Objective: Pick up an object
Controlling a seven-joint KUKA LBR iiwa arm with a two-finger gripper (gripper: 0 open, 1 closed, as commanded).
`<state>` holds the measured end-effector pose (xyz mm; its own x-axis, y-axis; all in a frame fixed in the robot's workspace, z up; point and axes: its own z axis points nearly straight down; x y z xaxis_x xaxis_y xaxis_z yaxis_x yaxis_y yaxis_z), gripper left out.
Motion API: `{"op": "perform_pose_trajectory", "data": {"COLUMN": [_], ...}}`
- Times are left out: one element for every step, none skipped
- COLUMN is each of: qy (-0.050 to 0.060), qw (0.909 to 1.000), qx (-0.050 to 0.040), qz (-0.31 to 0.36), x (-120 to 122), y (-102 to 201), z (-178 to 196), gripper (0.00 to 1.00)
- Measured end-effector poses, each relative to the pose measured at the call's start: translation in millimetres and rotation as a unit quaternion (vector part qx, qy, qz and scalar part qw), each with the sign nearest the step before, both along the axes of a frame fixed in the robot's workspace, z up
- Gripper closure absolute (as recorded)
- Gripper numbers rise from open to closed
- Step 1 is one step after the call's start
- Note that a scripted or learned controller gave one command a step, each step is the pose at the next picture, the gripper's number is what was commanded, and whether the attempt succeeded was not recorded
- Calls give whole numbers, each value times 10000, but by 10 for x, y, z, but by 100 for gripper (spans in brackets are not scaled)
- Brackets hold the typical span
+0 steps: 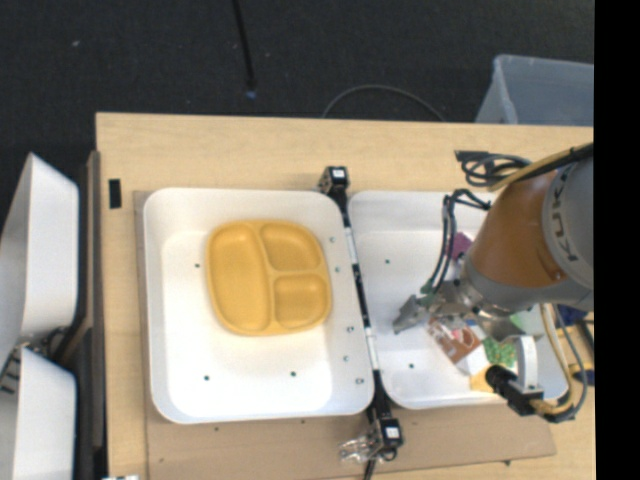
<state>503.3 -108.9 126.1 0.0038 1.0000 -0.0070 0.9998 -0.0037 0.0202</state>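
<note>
In the right bin [400, 238], several small objects lie bunched toward its right side under my arm. Among them are a red-brown packet [461, 344], a green item [500, 353], a yellow piece [484, 377] and a purple bit [461, 242]. My gripper [412, 314] is low over the right bin's floor, just left of the red-brown packet. The orange-banded wrist [515, 233] hides much of the pile. I see nothing held in the gripper.
A yellow divided plate [268, 275] lies in the left bin [180, 368]. Black clamps sit at the top [334, 179] and bottom [380, 434] of the seam between the bins. A grey tub [535, 90] stands at the back right, and white containers [40, 258] at the left.
</note>
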Motion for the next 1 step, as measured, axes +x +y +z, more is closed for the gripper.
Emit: {"op": "perform_pose_trajectory", "data": {"qy": [-24], "qw": [10000], "qx": [-22], "qz": [-48], "x": [10], "y": [-27], "z": [89], "gripper": [100]}}
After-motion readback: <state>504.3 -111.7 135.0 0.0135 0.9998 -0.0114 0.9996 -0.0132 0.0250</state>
